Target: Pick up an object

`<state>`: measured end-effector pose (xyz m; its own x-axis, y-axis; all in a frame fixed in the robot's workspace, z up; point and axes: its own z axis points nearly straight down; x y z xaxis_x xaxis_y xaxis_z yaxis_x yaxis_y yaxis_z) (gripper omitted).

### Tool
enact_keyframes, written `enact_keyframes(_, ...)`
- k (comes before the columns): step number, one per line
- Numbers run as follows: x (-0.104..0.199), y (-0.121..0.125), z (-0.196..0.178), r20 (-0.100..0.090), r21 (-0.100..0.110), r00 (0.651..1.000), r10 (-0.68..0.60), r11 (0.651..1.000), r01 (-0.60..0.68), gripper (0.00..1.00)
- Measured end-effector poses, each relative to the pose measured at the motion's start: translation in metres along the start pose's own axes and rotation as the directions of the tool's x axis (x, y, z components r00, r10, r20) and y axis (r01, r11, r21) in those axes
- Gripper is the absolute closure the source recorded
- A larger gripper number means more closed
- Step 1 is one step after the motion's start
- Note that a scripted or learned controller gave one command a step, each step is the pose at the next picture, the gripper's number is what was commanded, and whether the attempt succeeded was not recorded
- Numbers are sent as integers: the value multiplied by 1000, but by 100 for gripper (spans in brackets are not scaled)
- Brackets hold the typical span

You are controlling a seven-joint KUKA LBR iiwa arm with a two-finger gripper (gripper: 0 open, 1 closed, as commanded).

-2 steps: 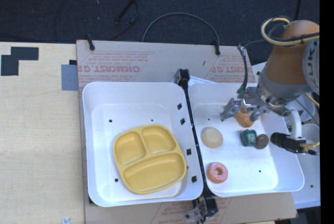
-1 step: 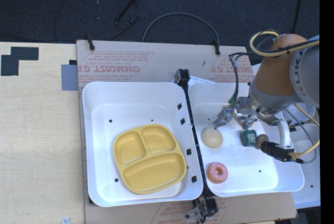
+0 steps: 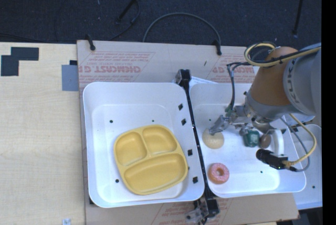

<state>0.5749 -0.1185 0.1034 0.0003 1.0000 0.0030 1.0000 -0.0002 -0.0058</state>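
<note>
Brightness: even and fairly bright over the desk (image 3: 37,129); dark carpet at 12 o'clock.
Glare: white bins (image 3: 100,108) near washed out, mild.
Shadows: soft, short, beneath the yellow tray (image 3: 151,158) toward 6 o'clock.
Sharpness: slightly soft overall; small items at 3 o'clock indistinct.

— Anything cut off? 
— Arm (image 3: 294,79), cropped at the right edge. 
— And the gripper (image 3: 219,125)? 
— Too small and dark to tell open from closed; tips close above the pale round object (image 3: 213,140), contact unclear. 
— Anything hidden in the right bin (image 3: 252,187)? 
— Far right part covered by the wrist; teal object (image 3: 250,138) and brown object (image 3: 265,140) partly tucked under it, shapes unreadable. 
— Printing on the cardboard (image 3: 121,64)? 
— Upside down, blurred.
</note>
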Motion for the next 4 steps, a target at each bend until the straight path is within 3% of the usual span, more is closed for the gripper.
enact_keyframes(1, 2, 4, 12, -3, -8, 1000, -1, 1000, 1, 0)
enact_keyframes(2, 1, 6, 3, -3, -11, 1000, 1, 1000, -1, 100)
enact_keyframes(4, -2, 6, -94, 3, -4, 1000, 2, 1000, -2, 100)
